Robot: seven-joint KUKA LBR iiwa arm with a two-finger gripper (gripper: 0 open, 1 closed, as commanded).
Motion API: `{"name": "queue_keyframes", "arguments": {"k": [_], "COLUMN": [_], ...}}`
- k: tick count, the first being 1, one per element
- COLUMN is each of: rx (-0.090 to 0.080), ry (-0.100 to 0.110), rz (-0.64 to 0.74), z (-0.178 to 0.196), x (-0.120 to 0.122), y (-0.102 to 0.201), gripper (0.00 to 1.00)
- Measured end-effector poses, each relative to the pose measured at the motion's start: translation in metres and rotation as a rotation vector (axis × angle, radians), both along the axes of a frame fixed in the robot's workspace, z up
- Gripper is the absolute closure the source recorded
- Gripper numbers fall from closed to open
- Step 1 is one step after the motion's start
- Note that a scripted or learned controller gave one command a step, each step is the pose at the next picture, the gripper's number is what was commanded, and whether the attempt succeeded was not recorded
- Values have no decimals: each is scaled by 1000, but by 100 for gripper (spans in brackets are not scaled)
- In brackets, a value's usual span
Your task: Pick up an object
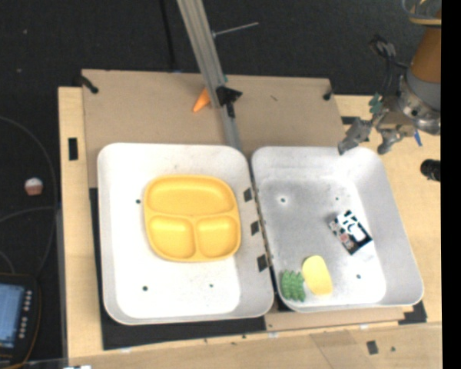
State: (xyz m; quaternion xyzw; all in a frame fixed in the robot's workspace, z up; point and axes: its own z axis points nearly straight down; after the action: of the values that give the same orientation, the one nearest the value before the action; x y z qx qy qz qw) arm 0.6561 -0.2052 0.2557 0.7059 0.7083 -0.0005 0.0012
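Gripper (366, 135) hangs over right bin (384, 177) far corner, fingers spread, nothing between; yellow piece (316, 274), green piece (293, 284), black-white item (350, 231) lie apart, each free for grasp.

We can read no text, brand or number anywhere. The small black-and-white object (349, 231) in the right bin (384, 187) carries printed markings (too small and blurred to make out), and the screen (5, 314) at lower left glows illegibly.

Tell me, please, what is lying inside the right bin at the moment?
The right bin holds three things near its front: a small green object touching a yellow object, and a black-and-white item lying apart. Whatever lies beneath them is covered.
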Motion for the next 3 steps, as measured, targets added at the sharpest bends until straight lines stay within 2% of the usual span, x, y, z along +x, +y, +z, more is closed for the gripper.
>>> {"name": "queue_keyframes", "arguments": {"k": [1,2,3], "rx": [-1,-1,0], "ry": [1,3,5], "rz": [1,-4,-1], "z": [0,-45,-103], "x": [0,-7,1], "y": [0,-7,-9], "gripper": [0,0,0]}}
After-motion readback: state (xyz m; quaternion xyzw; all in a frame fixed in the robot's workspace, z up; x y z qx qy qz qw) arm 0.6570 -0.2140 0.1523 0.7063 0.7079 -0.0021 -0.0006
